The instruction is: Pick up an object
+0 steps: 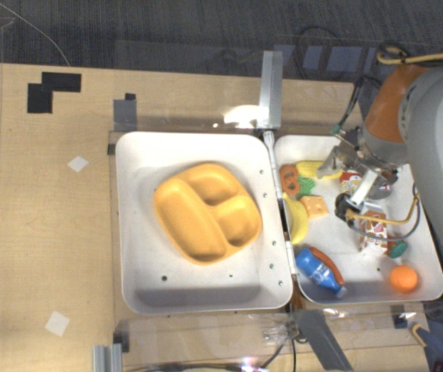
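My gripper (pixel 345 167) hangs over the back half of the right bin (pixel 430 285), under the grey wrist with its orange band. Just to its left lie a yellow banana (pixel 300 217), a small green piece (pixel 306 184) and an orange-brown ring (pixel 289 178). A tan cracker-like block (pixel 314 206) sits below those. A small red and white item (pixel 351 181) lies right under the gripper, and I cannot make out whether it is touched. Toward the front are a blue bottle (pixel 319 271), an orange ball (pixel 403 278), a small printed carton (pixel 374 231) and a teal piece (pixel 397 248).
The left bin (pixel 140 285) holds a large yellow divided dish (pixel 206 210). A metal post (pixel 271 91) stands at the back between the two bins. The arm's grey body covers the right bin's far right side.
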`<control>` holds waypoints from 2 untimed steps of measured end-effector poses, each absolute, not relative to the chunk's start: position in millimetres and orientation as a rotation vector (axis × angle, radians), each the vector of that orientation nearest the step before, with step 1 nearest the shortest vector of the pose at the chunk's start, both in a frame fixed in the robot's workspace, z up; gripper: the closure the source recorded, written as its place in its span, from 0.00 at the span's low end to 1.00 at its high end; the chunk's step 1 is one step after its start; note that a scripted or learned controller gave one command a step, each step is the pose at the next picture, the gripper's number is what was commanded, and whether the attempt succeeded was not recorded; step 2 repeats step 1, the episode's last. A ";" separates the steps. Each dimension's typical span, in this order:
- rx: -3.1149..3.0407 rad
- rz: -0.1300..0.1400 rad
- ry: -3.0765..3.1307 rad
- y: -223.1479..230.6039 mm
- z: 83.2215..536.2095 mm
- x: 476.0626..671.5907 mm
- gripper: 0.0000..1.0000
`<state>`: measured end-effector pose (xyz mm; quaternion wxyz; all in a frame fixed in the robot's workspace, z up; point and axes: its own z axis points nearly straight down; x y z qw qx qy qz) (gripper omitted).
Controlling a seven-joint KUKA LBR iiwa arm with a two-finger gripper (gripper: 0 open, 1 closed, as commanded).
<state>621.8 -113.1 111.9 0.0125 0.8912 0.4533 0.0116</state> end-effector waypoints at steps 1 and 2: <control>2.972 0.010 1.009 -102.3 87.7 616.2 0.00; 2.972 0.010 1.009 -102.3 87.7 616.2 0.00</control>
